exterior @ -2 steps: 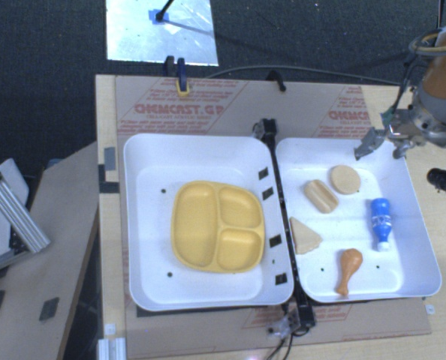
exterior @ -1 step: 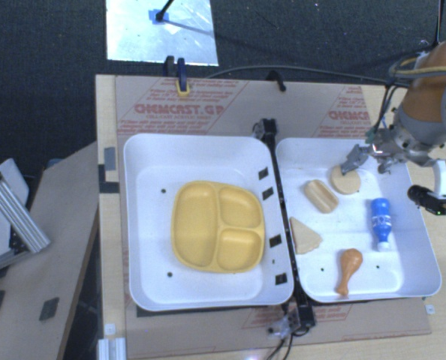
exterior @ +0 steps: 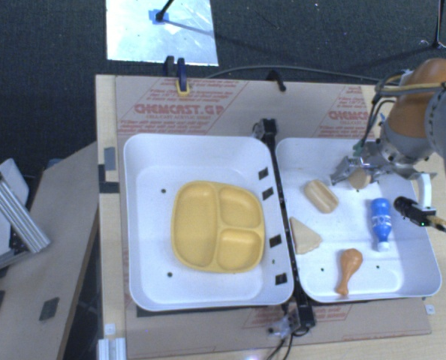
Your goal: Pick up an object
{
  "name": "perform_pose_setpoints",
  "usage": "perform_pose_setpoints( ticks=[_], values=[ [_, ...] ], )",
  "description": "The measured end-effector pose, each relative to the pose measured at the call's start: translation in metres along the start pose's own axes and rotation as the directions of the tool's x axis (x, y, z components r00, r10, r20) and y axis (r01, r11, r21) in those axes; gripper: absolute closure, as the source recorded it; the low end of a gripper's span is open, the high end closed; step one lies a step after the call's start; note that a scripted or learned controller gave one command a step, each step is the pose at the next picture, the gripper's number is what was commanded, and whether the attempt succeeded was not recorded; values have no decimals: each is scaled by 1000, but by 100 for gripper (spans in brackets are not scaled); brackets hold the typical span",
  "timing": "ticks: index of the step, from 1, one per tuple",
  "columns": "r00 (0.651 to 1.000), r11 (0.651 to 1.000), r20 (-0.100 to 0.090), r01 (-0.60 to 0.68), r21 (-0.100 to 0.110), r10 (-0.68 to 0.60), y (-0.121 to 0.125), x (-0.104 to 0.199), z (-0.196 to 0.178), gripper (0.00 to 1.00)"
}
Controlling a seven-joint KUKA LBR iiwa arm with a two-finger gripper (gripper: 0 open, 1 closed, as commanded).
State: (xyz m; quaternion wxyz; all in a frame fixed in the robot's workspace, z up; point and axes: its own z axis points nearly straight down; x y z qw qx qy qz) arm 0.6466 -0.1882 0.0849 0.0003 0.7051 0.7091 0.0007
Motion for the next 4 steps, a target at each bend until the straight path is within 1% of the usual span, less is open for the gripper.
perform_pose_setpoints(
  ticks=[1, 2, 4],
  values=[
    [1000, 1000, 3, 3, -1, -3, 1, -1, -14, 100],
    [1000, 1000, 3, 0, -8, 1, 8, -4, -79, 100],
    [1000, 1000, 2, 1, -5, -1, 18, -5, -170, 100]
  ],
)
